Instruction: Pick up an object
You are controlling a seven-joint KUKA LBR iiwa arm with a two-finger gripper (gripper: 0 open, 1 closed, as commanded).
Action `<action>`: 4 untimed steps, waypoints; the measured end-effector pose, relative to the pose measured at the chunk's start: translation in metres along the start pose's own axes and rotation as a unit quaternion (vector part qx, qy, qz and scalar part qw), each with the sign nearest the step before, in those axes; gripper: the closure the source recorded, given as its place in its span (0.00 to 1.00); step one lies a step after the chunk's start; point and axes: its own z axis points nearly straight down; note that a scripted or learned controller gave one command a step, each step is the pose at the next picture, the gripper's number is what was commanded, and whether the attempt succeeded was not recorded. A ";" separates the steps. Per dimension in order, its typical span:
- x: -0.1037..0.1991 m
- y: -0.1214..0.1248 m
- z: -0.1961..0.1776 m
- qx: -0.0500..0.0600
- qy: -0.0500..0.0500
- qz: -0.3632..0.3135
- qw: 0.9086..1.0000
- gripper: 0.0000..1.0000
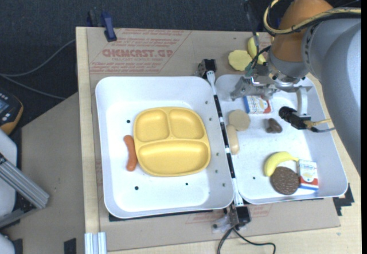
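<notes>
My gripper (pixel 254 88) hangs low over the far left part of the right bin (pixel 328 158). Just under and in front of it lies a small white, blue and red packet (pixel 257 104). Whether the gripper touches the packet cannot be told. Closer to the front lie a beige round piece (pixel 238 120), a beige stick (pixel 232 140) along the bin's left wall, and a small brown lump (pixel 274 125). At the front of the bin are a yellow banana (pixel 277 161), a round brown cookie (pixel 285 180) and a small carton (pixel 308 173).
The left bin (pixel 112 101) holds a yellow divided plate (pixel 171 140) and an orange-red sausage (pixel 131 152) at the plate's left. Two yellow pieces (pixel 238 59) lie on the bench behind the right bin. The arm's grey body fills the upper right.
</notes>
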 end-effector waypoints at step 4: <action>0.073 -0.083 -0.119 0.005 0.003 -0.002 1.000 1.00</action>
